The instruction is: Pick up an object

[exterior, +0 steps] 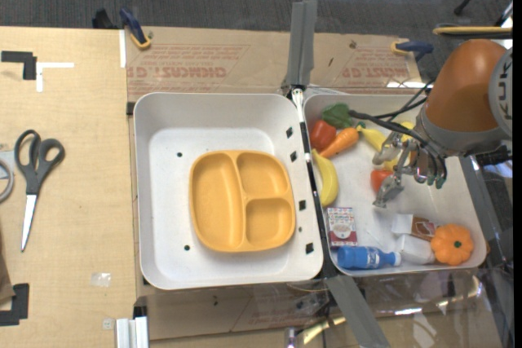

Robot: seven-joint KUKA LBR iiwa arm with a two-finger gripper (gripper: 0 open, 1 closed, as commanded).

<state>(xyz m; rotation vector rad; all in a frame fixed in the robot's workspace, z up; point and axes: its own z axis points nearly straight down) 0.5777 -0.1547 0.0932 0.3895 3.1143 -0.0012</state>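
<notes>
My gripper point(389, 170) hangs over the middle of the right bin point(471, 200), its fingers spread apart. A small red object point(380, 177) lies in the gap under them; nothing shows it lifted or pinched. Around it in this bin lie a carrot point(341, 141), a red pepper point(322, 132), a banana point(327, 178), a yellow piece point(374, 135), a small printed packet point(341, 226), a blue bottle point(366, 258) and an orange pumpkin point(453, 244).
The left bin point(155, 175) holds a yellow divided plate point(243, 200). Scissors point(33, 169) lie on the wooden bench at far left. A grey divider bar point(301, 45) stands behind the bins, with blue clamps point(134, 27) on the cardboard backing.
</notes>
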